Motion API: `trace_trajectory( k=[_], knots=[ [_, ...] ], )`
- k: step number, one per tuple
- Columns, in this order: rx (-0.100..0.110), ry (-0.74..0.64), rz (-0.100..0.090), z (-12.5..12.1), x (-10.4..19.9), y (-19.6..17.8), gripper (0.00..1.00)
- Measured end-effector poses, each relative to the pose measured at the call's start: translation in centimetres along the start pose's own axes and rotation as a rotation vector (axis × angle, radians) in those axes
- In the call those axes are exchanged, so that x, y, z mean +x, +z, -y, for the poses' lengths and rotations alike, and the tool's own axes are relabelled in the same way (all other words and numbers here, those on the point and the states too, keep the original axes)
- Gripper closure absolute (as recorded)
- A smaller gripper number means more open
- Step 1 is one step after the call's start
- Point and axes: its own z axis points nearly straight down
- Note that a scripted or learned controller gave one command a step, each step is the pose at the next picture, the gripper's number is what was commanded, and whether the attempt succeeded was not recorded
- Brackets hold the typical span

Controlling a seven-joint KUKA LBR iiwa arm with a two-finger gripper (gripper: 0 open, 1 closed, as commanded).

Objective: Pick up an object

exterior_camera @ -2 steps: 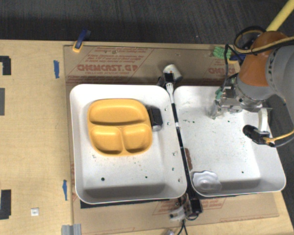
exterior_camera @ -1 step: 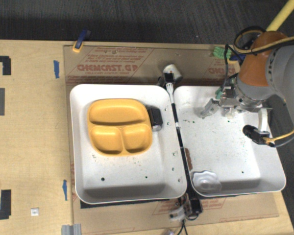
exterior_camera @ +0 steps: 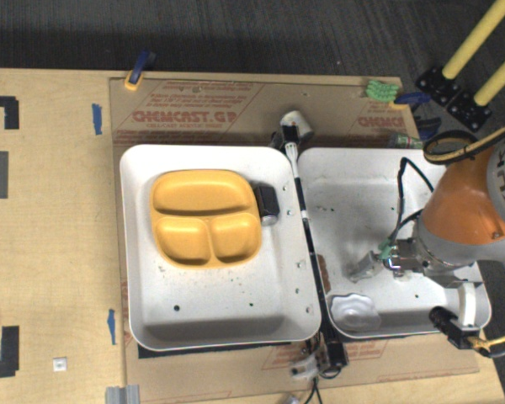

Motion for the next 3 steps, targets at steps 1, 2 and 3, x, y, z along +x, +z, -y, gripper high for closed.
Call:
trace_trajectory(
  k=[1, 2, 3],
  knots=[
    [-0.005, 0.252, 0.002, -0.8, 2.5, 0.0, 0.00],
    [-0.006, 0.038, 0.003, -1.4, -5.4, 0.0, 0.00],
    [-0.006, 0.038, 0.003, -1.4, -5.4, 0.0, 0.00]
  ],
)
